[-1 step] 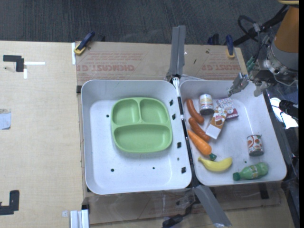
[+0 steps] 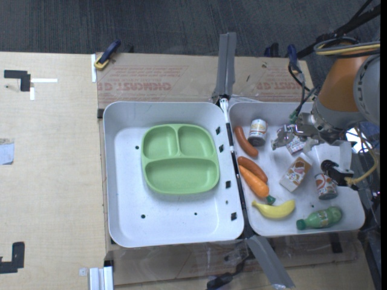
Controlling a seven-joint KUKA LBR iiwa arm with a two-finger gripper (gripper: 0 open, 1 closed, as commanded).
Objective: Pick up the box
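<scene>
Two white bins sit side by side on the worktop (image 2: pixel 48 162). We see a green plate (image 2: pixel 180 159) with three parts in the left bin (image 2: pixel 121 222). The right bin (image 2: pixel 357 219) has lots of small things in it. We see the box (image 2: pixel 295 173) near the middle of that bin. It is small and white with red marks, and it lies a bit tilted. A yellow banana (image 2: pixel 275 208) lies below the box, near the front wall. A green bottle (image 2: pixel 319 218) lies on its side to the right of the banana. Two orange carrots (image 2: pixel 254 175) and a red sausage (image 2: pixel 246 142) lie along the left side of the bin. A small can (image 2: pixel 257 132) stands near the back, beside the sausage. Another can (image 2: pixel 326 186) sits just to the right of the box. The arm (image 2: pixel 347 83) comes in from the right, with its orange part up high. Its tool (image 2: pixel 291 139) hangs over the back of the right bin, just above the box in our view and apart from it. We cannot tell if the tool is wide or narrow, because it looks too small and mixed up with shiny parts. We see nothing held in it that we can be sure of.
</scene>
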